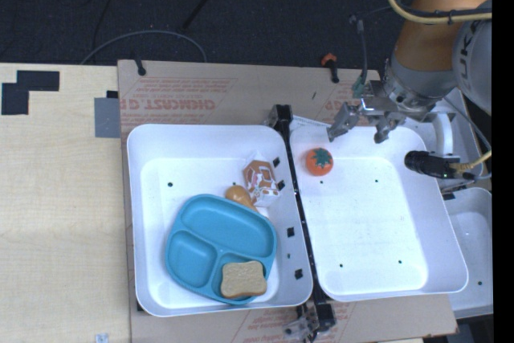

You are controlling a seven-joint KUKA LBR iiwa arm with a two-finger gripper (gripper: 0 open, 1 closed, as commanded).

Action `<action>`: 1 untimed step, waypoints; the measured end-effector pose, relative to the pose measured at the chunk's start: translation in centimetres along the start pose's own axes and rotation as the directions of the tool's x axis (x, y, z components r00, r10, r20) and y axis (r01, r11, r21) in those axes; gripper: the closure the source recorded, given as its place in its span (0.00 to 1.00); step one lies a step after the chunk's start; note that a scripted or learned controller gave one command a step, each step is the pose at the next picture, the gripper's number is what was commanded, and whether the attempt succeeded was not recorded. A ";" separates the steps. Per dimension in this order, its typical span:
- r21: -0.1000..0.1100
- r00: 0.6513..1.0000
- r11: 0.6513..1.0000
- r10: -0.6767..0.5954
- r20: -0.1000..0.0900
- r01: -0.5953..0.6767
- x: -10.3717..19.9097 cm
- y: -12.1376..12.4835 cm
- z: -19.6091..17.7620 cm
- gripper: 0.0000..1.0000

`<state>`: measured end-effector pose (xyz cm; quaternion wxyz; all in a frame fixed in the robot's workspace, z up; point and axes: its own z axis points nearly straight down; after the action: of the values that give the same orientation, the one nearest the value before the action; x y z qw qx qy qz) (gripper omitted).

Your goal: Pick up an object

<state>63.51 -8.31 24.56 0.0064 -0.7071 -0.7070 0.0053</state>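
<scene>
The gripper [361,124] hangs over the far rim of the right bin [385,253] with its two fingers spread wide and nothing between them. Its nearest candidate is the small orange tomato-like toy [318,161], which lies below and to the left of the fingertips in the picture, close by but apart from them, near the divider between the bins. The toy is roundish, with no long axis to match, so the approach seems to need only a short shift towards it and a descent
</scene>
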 end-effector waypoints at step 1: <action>-0.013 1.000 1.000 -0.001 0.001 0.001 0.0 0.2 -0.8 0.00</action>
<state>63.73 -8.32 25.38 0.0013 -0.7066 -0.7076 0.0009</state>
